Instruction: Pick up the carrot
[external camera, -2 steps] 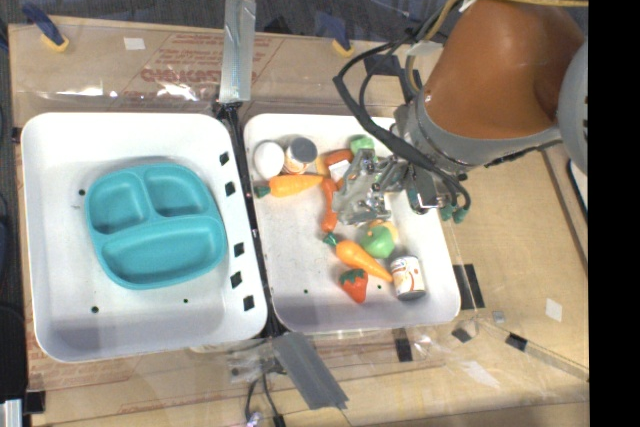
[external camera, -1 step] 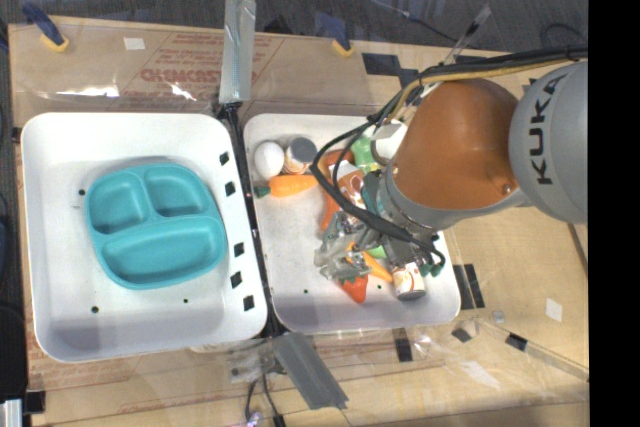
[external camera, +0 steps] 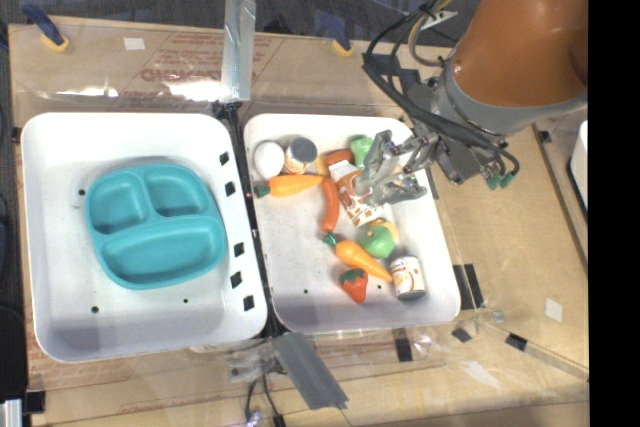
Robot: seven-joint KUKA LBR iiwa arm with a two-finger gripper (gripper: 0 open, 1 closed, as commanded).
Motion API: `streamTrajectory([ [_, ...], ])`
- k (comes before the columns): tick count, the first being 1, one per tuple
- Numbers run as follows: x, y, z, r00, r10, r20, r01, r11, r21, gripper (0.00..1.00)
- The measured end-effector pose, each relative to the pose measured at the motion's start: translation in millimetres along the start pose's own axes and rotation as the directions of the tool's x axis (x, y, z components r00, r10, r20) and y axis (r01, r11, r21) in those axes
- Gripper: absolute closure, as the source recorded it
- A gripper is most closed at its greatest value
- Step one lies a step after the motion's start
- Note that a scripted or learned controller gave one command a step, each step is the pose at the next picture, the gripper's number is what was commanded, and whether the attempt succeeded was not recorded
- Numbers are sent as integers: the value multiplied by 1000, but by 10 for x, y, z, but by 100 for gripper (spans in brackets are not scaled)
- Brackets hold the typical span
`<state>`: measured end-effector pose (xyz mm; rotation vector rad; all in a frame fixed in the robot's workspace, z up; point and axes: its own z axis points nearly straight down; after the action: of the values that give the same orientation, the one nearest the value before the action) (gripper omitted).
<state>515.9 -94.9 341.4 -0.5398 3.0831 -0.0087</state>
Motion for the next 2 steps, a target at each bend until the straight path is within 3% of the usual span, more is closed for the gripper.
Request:
streamTrajectory([
  [1,332,-37,543,998,-68,-10,68,998,-8,100],
  [2,330,-37,538,998,-68,-9,68,998,-7,0],
])
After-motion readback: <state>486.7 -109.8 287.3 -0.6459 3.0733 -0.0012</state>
